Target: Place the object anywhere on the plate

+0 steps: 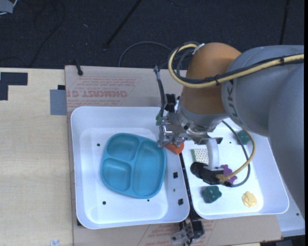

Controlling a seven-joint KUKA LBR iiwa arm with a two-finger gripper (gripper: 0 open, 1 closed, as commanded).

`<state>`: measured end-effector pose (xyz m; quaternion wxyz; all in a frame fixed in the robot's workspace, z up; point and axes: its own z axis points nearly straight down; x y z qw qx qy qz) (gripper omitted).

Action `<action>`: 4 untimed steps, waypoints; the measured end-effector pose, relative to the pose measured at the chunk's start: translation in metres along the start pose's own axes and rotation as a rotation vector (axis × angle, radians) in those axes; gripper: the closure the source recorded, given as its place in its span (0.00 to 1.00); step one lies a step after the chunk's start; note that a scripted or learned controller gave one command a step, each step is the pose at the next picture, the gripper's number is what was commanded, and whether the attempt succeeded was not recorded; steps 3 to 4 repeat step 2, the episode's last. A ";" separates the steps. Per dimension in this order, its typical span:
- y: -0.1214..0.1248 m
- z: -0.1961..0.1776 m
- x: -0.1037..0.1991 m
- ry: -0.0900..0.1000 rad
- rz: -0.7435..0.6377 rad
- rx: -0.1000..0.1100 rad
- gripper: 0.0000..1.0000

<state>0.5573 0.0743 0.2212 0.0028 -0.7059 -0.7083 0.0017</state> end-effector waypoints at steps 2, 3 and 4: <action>-0.027 0.006 0.044 -0.002 0.003 -0.001 0.00; -0.027 0.006 0.044 -0.002 0.003 -0.001 0.00; -0.027 0.006 0.044 -0.002 0.003 -0.001 0.00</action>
